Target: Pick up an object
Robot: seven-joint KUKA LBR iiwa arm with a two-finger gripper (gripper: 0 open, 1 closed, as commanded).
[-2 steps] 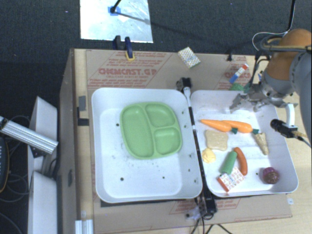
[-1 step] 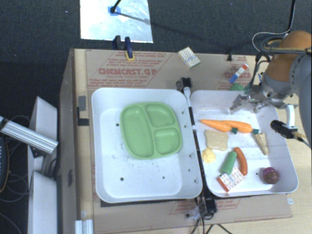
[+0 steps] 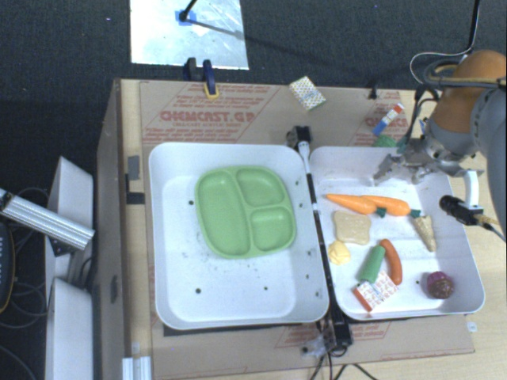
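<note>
My gripper (image 3: 401, 172) hovers over the back of the right bin (image 3: 475, 291), open with nothing between its fingers. Just in front of it lies an orange carrot (image 3: 367, 204) with a green end. Closer to the front are a beige toast slice (image 3: 352, 226), a small yellow piece (image 3: 339, 252), a green cylinder (image 3: 371, 264), a red-orange sausage (image 3: 393, 261), a red and white packet (image 3: 375, 293), a beige wedge (image 3: 425, 233) and a dark purple ball (image 3: 438, 285).
The left bin (image 3: 178, 291) holds a green divided plate (image 3: 245, 210). Behind the bins on the cardboard lie a patterned packet (image 3: 307, 93), a red and blue item (image 3: 388, 120) and a blue clamp (image 3: 208, 74). The arm (image 3: 467, 93) comes in from the right.
</note>
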